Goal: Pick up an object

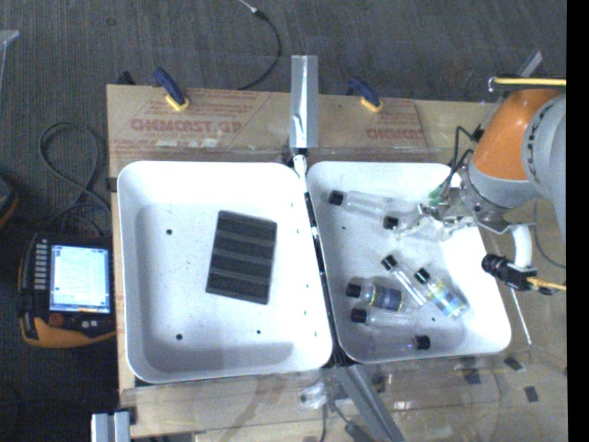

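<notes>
Whether the jaws stand apart or together cannot be told; the gripper [440, 212] sits low at the right bin's [497, 334] upper right, near a clear bottle [361, 203]. This looks like the reach-and-grasp step; next it needs to close on one bottle and lift.

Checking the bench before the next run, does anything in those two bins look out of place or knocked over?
The clear bottles in the right bin all lie on their sides at mixed angles. The dark ribbed block in the left bin sits slightly askew. Nothing looks spilled.
</notes>
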`<state>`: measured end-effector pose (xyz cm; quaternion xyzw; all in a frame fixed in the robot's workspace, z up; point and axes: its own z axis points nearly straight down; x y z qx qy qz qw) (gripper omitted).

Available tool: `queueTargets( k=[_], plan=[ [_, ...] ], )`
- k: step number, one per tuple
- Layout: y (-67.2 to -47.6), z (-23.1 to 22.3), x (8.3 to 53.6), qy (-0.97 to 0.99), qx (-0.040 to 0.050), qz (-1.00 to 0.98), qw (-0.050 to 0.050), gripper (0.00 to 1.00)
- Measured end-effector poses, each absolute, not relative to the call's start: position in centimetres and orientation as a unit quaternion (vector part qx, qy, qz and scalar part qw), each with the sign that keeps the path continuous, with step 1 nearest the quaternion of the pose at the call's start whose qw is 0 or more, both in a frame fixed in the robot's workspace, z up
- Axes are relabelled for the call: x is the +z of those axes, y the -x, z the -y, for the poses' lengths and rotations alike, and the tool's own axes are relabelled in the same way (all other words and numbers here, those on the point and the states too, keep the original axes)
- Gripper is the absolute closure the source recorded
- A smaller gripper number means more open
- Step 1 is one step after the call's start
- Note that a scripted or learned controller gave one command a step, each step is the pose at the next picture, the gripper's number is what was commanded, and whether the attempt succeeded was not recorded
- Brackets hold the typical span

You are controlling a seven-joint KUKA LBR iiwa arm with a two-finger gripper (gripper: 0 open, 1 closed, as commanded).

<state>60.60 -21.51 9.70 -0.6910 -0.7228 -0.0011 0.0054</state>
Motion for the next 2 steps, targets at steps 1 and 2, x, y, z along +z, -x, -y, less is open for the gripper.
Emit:
queueTargets(
  k=[1, 2],
  plan=[
    [-66.24, 21.05, 9.09, 0.678, -0.0022, 0.735, 0.005, 0.00],
    [-66.22, 21.23, 9.73, 0.677, 0.0015, 0.736, 0.001, 1.00]
  ],
)
